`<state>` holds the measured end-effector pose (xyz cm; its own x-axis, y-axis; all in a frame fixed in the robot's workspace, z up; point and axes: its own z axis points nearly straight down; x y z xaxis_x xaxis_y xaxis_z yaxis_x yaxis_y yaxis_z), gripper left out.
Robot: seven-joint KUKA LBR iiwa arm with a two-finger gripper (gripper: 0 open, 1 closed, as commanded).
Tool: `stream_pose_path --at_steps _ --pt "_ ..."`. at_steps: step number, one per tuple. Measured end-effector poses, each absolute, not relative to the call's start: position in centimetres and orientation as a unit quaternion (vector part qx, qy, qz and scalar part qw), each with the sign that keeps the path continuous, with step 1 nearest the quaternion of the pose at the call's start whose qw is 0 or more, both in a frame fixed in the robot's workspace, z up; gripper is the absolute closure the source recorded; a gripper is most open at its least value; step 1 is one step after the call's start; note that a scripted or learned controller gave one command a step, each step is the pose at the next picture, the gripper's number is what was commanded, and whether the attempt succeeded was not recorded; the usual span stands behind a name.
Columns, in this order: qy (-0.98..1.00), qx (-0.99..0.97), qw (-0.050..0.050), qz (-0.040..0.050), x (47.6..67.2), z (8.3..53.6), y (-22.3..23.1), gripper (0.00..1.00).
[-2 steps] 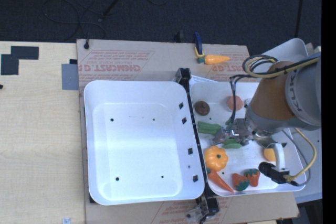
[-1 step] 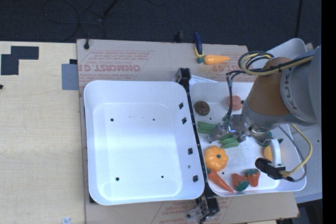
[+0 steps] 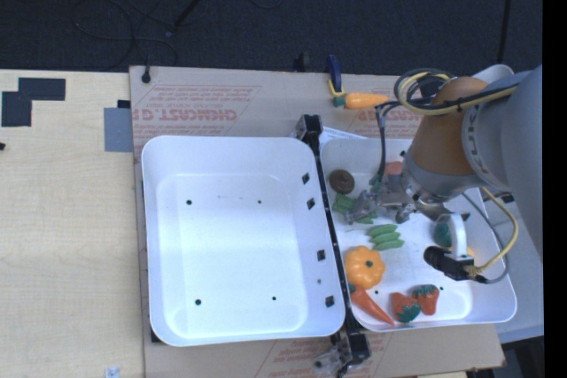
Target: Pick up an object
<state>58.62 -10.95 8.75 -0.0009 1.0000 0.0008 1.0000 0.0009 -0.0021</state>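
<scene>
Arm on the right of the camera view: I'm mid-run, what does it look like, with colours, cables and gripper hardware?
The arm is bulky and rounded, with grey shells and a broad orange band above the wrist. Yellow and black cables loop over its top, and more trail past a small black part on the wrist. The gripper is small, dark-grey metal; its fingers are too blurred to describe.

Arm (image 3: 496, 133) over right bin's (image 3: 496, 314) far side.
</scene>
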Motion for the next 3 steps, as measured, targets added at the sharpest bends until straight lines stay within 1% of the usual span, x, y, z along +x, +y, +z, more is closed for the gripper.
stream_pose_path --at_steps 1,2,3 --pt "-0.706 -0.708 0.003 0.0015 58.5 9.7 -11.0 1.00" --pt "-0.707 -0.708 -0.006 -0.0028 60.5 28.4 -15.6 1.00" --pt "-0.709 -0.705 -0.003 -0.0013 64.6 36.0 -16.8 1.00"
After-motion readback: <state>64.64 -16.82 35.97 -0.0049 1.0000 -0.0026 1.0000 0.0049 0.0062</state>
